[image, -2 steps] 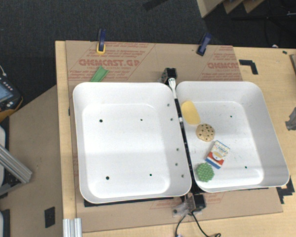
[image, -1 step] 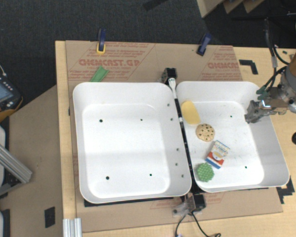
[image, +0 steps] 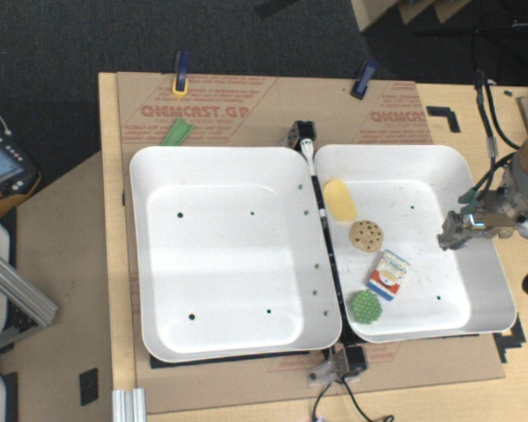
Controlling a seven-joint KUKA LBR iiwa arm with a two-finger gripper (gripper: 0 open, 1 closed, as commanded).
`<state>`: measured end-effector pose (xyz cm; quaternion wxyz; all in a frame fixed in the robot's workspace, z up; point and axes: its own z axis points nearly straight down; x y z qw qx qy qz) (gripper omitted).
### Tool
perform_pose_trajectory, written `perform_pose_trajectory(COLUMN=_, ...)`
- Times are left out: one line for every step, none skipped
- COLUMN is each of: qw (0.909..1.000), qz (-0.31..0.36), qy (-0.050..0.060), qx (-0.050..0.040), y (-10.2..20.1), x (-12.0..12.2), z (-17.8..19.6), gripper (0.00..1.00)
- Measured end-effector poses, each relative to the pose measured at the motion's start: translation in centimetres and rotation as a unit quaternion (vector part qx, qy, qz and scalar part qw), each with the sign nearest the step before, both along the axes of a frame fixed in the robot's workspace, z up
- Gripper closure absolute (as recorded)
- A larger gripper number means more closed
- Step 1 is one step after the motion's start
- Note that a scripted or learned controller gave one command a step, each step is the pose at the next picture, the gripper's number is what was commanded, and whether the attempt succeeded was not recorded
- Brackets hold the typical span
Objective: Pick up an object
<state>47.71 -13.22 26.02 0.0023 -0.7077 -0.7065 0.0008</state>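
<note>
Four items—yellow piece [image: 340,200], cookie [image: 366,235], small carton [image: 387,273], green ball [image: 365,306]—lie unpicked in right bin [image: 440,161]; tool [image: 451,235] nearby, grip state indiscernible.

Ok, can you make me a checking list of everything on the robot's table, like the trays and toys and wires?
Surface: brown board with red print, bearing the left bin and right bin.
Job's things: in the right bin, near its left wall, a yellow piece, a round cookie, a small red, white and blue box and a green round thing.
Clutter: green strip on the board, behind the left bin.
Grippers: gripper over the right bin's right side, apart from the toys.
Cables: black cable by the arm; another at the front edge.
Surroundings: clamps on the back edge; dark floor.
</note>
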Motion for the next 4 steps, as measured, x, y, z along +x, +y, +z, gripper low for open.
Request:
perform_pose_trajectory(qw=1.0, qz=0.008, qy=-0.006, qx=0.0004, y=10.6, x=0.4, z=5.8, gripper=1.0)
perform_pose_trajectory(qw=1.0, qz=0.0, qy=0.002, qx=-0.0006, y=9.7, x=0.1, z=-1.3, gripper=1.0)
perform_pose_trajectory(qw=1.0, qz=-0.001, qy=0.002, qx=-0.0006, y=8.6, x=0.0, z=-8.0, gripper=1.0)
perform_pose_trajectory(qw=1.0, qz=0.005, qy=-0.007, qx=-0.0004, y=15.0, x=4.6, z=-2.3, gripper=1.0)
